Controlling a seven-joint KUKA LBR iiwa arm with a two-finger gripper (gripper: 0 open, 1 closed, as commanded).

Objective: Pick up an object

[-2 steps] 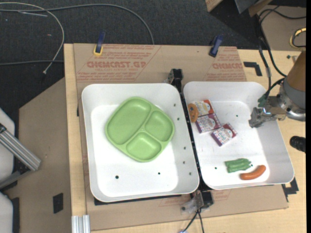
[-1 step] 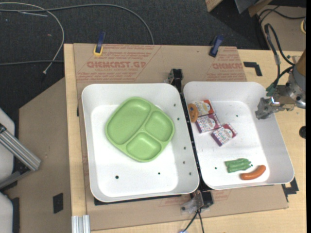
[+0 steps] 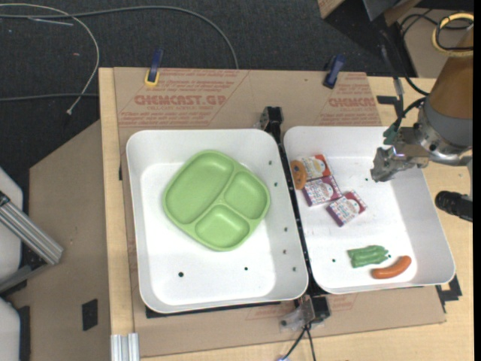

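Orange sausage [image 3: 391, 268] and green toy [image 3: 367, 256] lie well below the hand [image 3: 382, 165], snack packets [image 3: 325, 190] just to its left. Hand hovers empty over the right bin [image 3: 428, 209]; approach step, I'd judge. Next: descend onto one packet.

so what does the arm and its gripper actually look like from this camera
The arm comes in from the right as a rounded grey body with a broad orange band above the wrist. The gripper is small, grey metal and blocky. Dark cables with a greenish one run along the wrist.
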